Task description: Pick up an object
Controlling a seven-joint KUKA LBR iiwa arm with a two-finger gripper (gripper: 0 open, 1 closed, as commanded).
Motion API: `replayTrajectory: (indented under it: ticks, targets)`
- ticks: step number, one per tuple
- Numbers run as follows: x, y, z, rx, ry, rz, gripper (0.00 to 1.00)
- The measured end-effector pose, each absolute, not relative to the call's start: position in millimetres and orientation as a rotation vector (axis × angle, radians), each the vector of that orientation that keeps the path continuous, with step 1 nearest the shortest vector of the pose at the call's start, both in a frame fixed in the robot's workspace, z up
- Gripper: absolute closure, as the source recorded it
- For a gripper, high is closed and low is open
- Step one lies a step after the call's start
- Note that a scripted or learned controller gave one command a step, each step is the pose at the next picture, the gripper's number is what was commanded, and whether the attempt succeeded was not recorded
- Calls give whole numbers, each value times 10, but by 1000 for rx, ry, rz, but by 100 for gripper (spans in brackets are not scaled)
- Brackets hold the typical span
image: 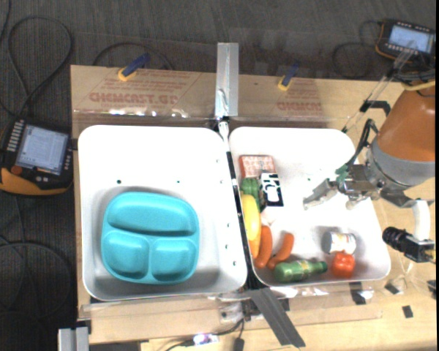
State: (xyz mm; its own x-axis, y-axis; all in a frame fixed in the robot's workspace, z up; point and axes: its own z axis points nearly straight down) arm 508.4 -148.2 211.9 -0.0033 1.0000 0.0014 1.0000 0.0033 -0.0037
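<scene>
My gripper [318, 194] hangs over the right bin [307, 143], right of centre, with nothing visible between its fingers. Along the bin's left wall lie a pink packet [254, 164], a black-and-white box [272, 189], a green item [249, 189] and a yellow banana [250, 218]. Two orange carrots [274, 247] lie below them. A green bottle [298, 270] rests at the front, with a red pepper [342, 264] and a white can [338, 240] to its right, below my gripper.
The left bin [132, 152] holds a turquoise divided tray [150, 236]. A metal bar [227, 79] stands behind the seam between the bins. Pendants lie on the floor at left [33, 156] and top right [406, 41].
</scene>
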Motion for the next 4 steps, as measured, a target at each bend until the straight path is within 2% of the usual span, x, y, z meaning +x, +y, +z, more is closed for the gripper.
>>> replayTrajectory:
  ticks: [1,2,3,4]
  targets:
    - [5621,-1132,1225,-2258,-2208,-19,0]
    - [5988,-1023,1097,-2032,-2439,-24,0]
    - [6530,-1047,1096,-1931,-2514,-29,0]
    - [6036,-1076,1106,-2020,-2470,-51,0]
